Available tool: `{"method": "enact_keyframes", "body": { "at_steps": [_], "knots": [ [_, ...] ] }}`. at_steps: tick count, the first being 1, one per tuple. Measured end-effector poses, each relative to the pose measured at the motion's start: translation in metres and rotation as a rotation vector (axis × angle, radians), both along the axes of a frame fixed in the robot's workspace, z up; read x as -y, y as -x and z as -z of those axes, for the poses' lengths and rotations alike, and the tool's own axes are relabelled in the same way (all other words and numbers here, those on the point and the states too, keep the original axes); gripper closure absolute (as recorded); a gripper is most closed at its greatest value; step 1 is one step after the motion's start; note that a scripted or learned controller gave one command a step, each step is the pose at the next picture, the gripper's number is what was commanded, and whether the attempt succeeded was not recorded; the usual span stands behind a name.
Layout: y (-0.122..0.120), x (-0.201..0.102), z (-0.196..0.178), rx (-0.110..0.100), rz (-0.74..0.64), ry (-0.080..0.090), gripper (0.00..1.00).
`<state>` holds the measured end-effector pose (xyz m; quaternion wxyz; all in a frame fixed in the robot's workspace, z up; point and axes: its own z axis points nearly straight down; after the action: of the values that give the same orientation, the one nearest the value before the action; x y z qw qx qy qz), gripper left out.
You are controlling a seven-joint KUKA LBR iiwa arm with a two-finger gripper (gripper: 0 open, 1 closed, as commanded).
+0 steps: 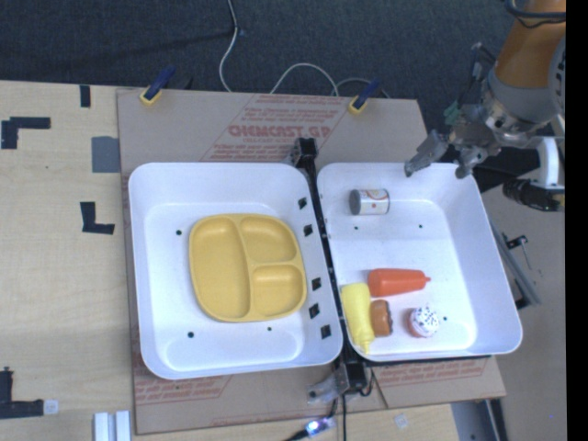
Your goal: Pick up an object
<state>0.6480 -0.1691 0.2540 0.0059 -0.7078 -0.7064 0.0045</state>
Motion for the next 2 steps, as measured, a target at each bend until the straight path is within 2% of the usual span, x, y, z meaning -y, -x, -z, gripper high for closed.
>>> {"method": "enact_keyframes", "body": {
  "at_steps": [1, 2],
  "knots": [
    [-0.002, -0.001, -0.009, 0.013, -0.003, 0.003, 0.00],
    [-0.011, 0.000, 0.049, 0.009, -0.004, 0.002, 0.00]
  ]
}}
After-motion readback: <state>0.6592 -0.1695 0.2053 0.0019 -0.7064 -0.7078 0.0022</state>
